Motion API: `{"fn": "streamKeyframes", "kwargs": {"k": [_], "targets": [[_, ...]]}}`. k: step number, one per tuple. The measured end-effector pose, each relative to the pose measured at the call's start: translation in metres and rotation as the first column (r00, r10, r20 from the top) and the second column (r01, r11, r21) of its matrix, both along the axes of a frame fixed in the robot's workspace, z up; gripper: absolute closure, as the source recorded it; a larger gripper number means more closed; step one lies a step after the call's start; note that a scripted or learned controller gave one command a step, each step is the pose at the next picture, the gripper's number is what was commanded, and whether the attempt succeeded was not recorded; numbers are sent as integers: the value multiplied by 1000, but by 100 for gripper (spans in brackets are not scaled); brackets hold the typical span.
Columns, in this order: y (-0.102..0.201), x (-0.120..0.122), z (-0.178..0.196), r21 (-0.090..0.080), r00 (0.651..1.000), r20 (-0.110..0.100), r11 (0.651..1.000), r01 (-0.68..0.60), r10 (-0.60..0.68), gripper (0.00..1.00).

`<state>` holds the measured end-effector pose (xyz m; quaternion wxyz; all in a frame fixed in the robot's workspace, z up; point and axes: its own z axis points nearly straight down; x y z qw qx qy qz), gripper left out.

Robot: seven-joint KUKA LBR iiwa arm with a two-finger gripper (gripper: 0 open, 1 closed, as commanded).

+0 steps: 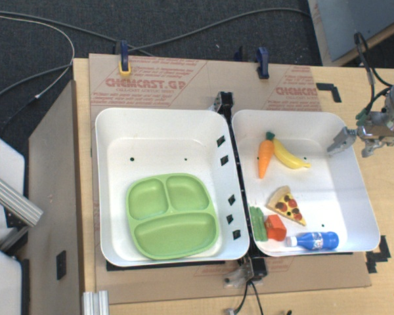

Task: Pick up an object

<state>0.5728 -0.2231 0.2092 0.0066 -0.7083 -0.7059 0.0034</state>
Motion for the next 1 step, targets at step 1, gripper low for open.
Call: {"fn": "streamKeyframes", "kwargs": {"k": [1], "targets": [[1,3,8,-4,1000,14,1000,-4,4,0]]}}
